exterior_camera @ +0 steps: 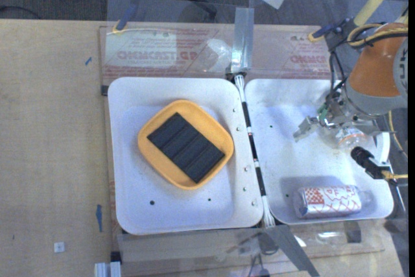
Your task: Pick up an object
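Pick not done: gripper [324,121] sits over right bin [285,201], can't tell its state. Bottle [329,200] lies untouched near front edge.

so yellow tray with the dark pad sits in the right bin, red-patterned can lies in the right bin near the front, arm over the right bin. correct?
One thing is off: the yellow tray with the dark pad sits in the left bin, not the right one. The rest holds: the red-patterned can lies near the front of the right bin, and the arm is over that bin. The camera view shows this.
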`<state>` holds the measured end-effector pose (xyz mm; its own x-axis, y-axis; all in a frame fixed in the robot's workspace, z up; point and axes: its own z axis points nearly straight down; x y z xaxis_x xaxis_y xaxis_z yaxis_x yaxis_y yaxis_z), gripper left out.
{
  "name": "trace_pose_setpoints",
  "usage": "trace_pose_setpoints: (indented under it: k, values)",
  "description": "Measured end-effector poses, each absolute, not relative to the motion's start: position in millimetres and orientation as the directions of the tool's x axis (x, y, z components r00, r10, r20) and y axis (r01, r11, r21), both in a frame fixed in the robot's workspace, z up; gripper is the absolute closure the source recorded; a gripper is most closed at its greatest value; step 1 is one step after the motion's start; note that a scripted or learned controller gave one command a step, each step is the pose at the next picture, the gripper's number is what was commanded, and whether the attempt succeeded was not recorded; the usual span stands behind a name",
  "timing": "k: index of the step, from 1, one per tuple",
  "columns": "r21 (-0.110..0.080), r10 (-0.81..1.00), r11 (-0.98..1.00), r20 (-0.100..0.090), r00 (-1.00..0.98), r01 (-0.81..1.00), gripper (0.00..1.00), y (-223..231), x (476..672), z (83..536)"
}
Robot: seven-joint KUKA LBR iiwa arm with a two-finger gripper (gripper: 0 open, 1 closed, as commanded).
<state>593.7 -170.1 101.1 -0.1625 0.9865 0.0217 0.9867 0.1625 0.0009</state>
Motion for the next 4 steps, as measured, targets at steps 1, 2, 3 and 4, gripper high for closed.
trace_pose_setpoints:
  k: [1,2,3,4]
  values:
    - [0.003,0.971,0.237,0.04,-0.237,0.972,0.0,-192.5,597.8,126.7]
    - [0.006,0.971,0.236,0.035,-0.236,0.972,0.0,-187.5,599.5,120.9]
    - [0.004,0.949,0.314,-0.003,-0.314,0.949,0.0,-168.3,631.3,187.6]
    - [0.034,0.964,0.267,-0.017,-0.267,0.963,0.0,-135.7,621.3,136.0]
